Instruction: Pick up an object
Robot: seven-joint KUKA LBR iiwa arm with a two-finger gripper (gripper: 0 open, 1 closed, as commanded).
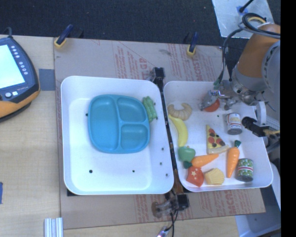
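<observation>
- Bench (24, 152) of pale wood runs under everything, with one brown cardboard sheet (133, 58) laid on it beneath the bins.
- One handheld control pendant (10, 80), orange-edged with a pale screen, lies at the far left; its left side is cut off by the frame.
- Two clamps (63, 36) pin the cardboard's far edge, one at the left corner and one further right.
- Two white bins sit side by side, touching at the middle. The left bin (74, 172) holds one blue divided plate (119, 123) with one green toy vegetable (150, 108) against its right rim.
- The right bin (266, 177) holds toy food: one croissant-like pastry (181, 111), one banana (180, 130), one green pepper (186, 153), one strawberry (195, 176), one yellow lump (214, 176) that is hard to name, one pizza slice (214, 139), two carrots, one lying flat (204, 159) and one nearly upright (232, 161), and two small cans, one white (233, 123) and one green-banded (245, 169).
- One gripper (210, 102) reaches into the bin's far part, its fingers closed around one red object (212, 105), partly hidden by them and too small to identify.
- One arm (256, 58), grey with an orange band, enters from the right, partly cut off.
</observation>
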